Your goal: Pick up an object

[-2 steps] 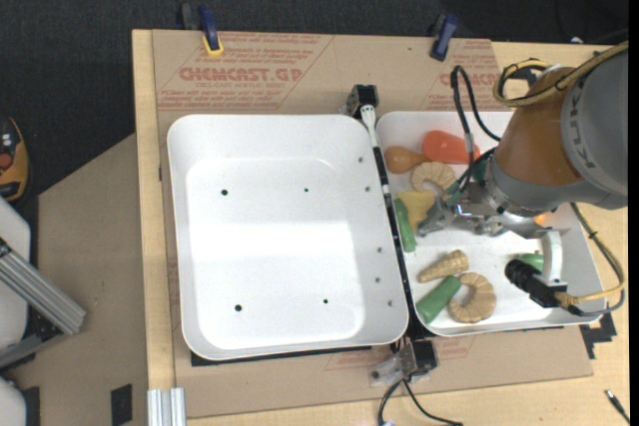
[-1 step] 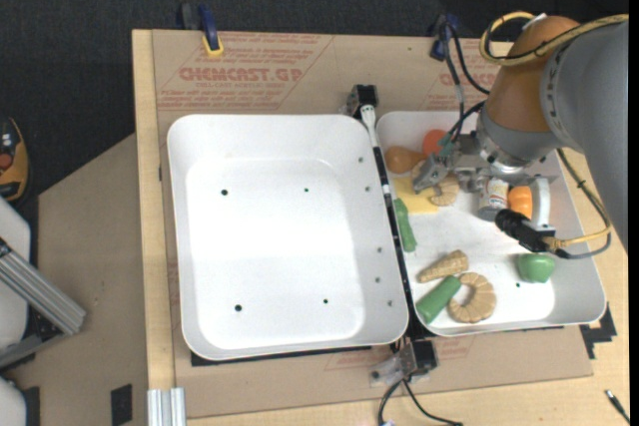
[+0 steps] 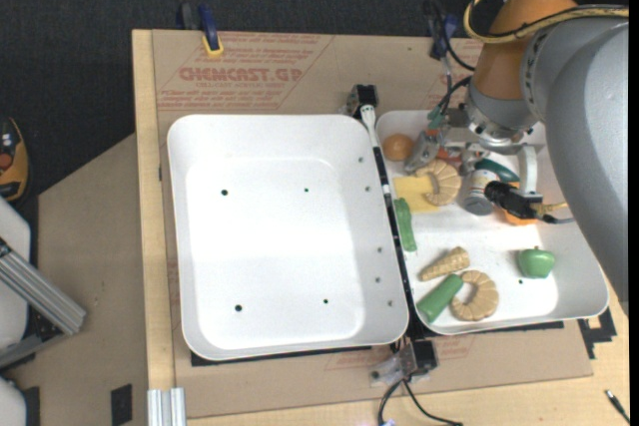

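The gripper (image 3: 446, 158) hangs low in the right bin (image 3: 579, 289), at its 11 o'clock corner, directly over a curled tan pastry (image 3: 440, 183). Whether its fingers are apart or together cannot be told, and nothing is visibly held between them. A yellow block (image 3: 410, 189) lies just beside the pastry at 9 o'clock, and an orange ball (image 3: 398, 147) sits at the gripper's 9 o'clock, near the bin's inner wall.

A green stick (image 3: 403, 222) lies along that wall, long axis running 12 to 6. Toward 6 o'clock lie a tan horn (image 3: 444, 263), pointing toward 2, a green wedge (image 3: 438, 297), long axis from 1 to 7, and a ring-shaped pastry (image 3: 476, 295). A green pepper (image 3: 536, 261) sits apart toward 4 o'clock, with bare floor around it.

The left bin (image 3: 200, 140) offers wide open floor. The arm (image 3: 584, 105) covers the right bin's 2 o'clock side.
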You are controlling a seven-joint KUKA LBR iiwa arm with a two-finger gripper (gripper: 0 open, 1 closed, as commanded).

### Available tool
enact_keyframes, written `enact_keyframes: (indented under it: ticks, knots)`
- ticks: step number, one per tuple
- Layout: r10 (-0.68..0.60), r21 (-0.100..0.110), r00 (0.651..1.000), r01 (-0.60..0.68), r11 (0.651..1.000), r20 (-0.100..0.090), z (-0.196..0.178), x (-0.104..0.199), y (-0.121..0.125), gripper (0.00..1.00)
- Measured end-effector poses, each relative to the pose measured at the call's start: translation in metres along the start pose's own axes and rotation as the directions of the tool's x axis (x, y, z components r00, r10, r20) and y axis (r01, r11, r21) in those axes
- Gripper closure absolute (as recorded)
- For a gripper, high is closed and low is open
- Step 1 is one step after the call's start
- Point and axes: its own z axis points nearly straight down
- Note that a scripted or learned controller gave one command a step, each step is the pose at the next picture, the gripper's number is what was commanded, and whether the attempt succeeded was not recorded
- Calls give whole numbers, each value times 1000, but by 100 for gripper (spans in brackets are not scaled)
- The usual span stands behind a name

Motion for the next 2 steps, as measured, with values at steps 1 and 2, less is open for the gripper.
enact_keyframes:
  ticks: [1, 2]
  knots:
    - [0, -33, 1000, 0, 999, 3, -4, -65, -45, 0]
    - [-15, -5, 1000, 15, 1000, -3, -18, -76, -3, 0]
